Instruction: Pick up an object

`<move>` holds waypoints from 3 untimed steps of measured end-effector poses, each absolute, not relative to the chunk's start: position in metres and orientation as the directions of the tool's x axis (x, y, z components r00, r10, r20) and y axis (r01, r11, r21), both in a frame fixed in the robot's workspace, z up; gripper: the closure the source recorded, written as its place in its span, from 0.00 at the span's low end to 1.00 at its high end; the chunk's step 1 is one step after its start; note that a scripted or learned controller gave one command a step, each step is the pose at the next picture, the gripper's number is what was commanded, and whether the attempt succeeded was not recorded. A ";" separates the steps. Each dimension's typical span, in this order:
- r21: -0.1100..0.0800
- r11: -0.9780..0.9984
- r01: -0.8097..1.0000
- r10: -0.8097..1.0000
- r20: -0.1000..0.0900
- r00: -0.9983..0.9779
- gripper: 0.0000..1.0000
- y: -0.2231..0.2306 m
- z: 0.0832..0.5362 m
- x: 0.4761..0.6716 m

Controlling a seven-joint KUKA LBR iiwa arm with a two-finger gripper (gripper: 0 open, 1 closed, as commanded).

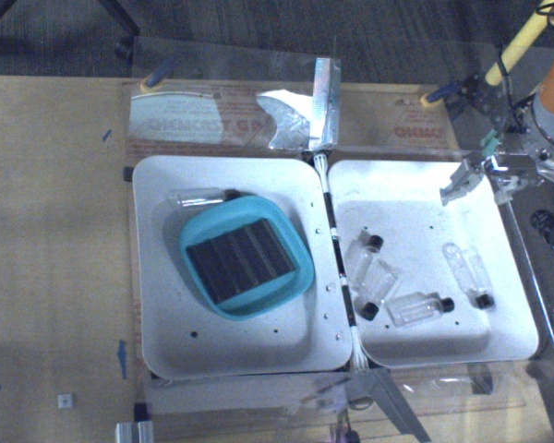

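Several clear plastic bottles with black caps lie in the right bin point(508, 340): one point(360, 255) near its left wall, one point(379, 282) just below that, one point(414, 308) lying flat toward the front, and one point(465, 268) at the right. In the left bin point(157, 330) a teal tub point(246, 257) with a dark ridged inside rests tilted, and another clear bottle point(199, 197) lies behind it. My gripper point(462, 183) hangs over the right bin's back right corner, above and apart from the bottles, with nothing seen in it.
A clear plastic sheet and a metal strip point(323, 100) lie on the board behind the bins. The arm's body and cables point(526, 146) crowd the right bin's far right corner. A ridge point(337, 257) separates the two bins.
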State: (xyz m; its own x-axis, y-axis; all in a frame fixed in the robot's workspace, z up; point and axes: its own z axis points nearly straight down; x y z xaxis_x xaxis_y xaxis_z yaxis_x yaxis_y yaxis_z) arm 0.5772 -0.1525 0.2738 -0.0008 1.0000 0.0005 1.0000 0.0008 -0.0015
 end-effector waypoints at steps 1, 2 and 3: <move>0.000 -0.028 1.000 1.000 0.000 0.028 0.00 -0.175 0.165 0.549; 0.006 -0.047 0.999 0.999 0.009 0.047 0.00 -0.209 0.096 0.584; 0.006 -0.050 0.999 0.999 0.004 0.050 1.00 -0.212 0.105 0.583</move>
State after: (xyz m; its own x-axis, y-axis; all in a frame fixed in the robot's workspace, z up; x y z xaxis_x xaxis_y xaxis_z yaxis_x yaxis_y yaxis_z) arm 0.5834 -0.2116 0.1054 0.0499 0.9987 0.0035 0.9987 -0.0499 0.0057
